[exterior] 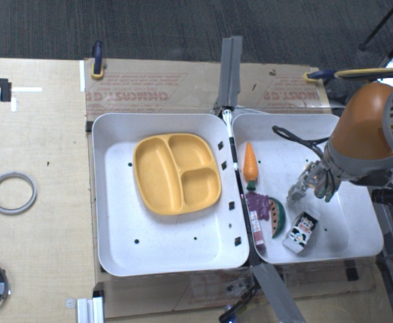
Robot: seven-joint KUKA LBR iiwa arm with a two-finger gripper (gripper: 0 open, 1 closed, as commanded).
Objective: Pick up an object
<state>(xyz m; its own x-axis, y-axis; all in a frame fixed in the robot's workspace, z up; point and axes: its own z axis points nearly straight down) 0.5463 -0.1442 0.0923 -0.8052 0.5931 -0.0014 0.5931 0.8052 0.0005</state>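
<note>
Two shallow white bins sit side by side on the bench. The left white bin (116, 247) contains one item: a yellow-orange plastic plate with three compartments (177, 173), lying flat toward the bin's upper middle. The right white bin (358, 244) contains four items, all in its left and lower part: one orange plastic carrot with a green top (250, 162) near the dividing wall, one purple wrapped bar (255, 212) below it along the wall, one watermelon-slice toy with a green rind (277, 217) just beside the bar, and one small black-and-white carton (301, 232) near the bin's lower edge. The grey arm's two-finger gripper (311, 184) hangs over the right bin's middle, above and right of the carton, apart from all four items; nothing is visible between its tips, and their spacing cannot be judged. One grey ring (11, 192) lies on the bench at left.
</note>
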